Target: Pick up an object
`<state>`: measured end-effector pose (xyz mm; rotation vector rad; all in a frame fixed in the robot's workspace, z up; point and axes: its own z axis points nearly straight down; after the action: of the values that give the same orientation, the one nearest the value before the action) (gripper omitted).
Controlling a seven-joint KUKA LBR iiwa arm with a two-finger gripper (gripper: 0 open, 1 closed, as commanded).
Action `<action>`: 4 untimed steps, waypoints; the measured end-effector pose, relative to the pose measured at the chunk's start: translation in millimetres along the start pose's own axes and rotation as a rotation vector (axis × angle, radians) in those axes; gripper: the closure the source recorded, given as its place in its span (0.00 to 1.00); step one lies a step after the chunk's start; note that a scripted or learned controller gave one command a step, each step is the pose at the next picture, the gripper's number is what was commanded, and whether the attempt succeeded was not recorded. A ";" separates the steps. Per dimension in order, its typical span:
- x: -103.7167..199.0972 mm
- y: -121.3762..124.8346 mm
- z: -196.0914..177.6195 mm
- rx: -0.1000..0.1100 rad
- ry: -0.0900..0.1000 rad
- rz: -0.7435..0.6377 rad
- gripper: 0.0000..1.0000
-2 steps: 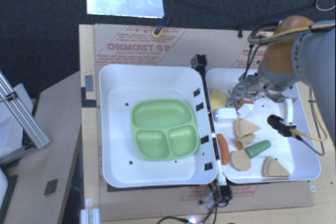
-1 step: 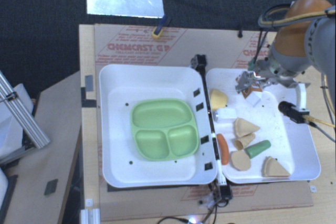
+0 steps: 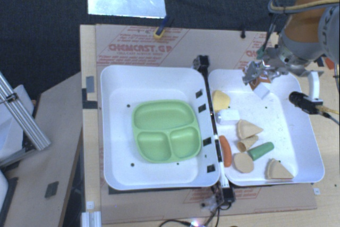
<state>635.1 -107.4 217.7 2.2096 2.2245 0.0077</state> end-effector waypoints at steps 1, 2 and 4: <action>0.1 1.0 -7.3 0.005 0.001 0.001 1.00; 42.5 -8.2 -5.4 0.007 0.002 -0.002 1.00; 140.7 -33.2 -16.7 0.008 0.004 -0.003 1.00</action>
<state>600.8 33.1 234.0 2.2117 2.2343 0.0031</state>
